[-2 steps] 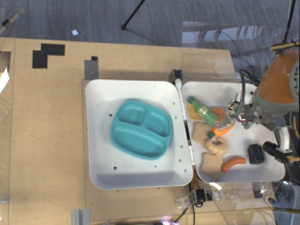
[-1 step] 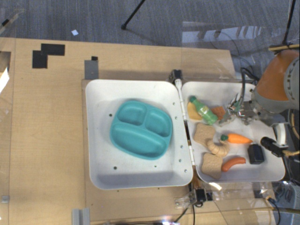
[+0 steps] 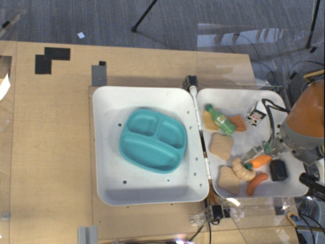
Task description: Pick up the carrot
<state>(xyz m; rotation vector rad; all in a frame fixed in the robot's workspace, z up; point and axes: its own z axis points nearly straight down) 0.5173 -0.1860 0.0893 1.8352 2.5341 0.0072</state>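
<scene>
The small orange carrot with a green top (image 3: 259, 161) lies in the right-hand white bin (image 3: 277, 92), just beside a beige croissant-shaped toy (image 3: 242, 169). The gripper (image 3: 267, 149) hovers close above the carrot; I cannot tell how wide its fingers are. The crowding neighbour could get nudged or pinched instead, spoiling the grasp.

No words or numbers can be read here. A small card (image 3: 255, 116) has black marks, too tiny to read.
</scene>
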